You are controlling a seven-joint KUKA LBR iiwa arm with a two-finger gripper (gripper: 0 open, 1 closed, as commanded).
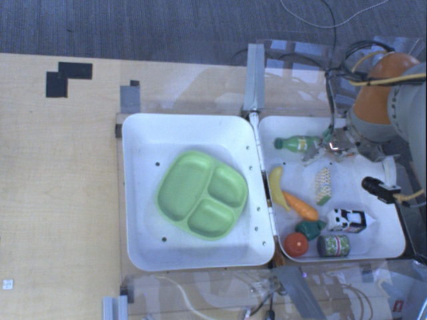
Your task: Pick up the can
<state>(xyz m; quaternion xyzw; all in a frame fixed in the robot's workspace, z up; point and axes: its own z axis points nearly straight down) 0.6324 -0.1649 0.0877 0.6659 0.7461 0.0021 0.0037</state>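
can lies at right bin's near edge; gripper by green bottle, state unclear.

Light wood desk, black tape marks near its top-left. Dark blue-grey carpet floor behind, thin white cable looping across it. Grey metal brackets along the desk's far edge. Even, diffuse light.

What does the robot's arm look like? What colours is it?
The arm is big, round and smooth, mostly grey, with a bright orange band above the wrist. Thin yellowish and dark cables run across it. At its end sits a small shiny metal gripper, with black parts nearby.
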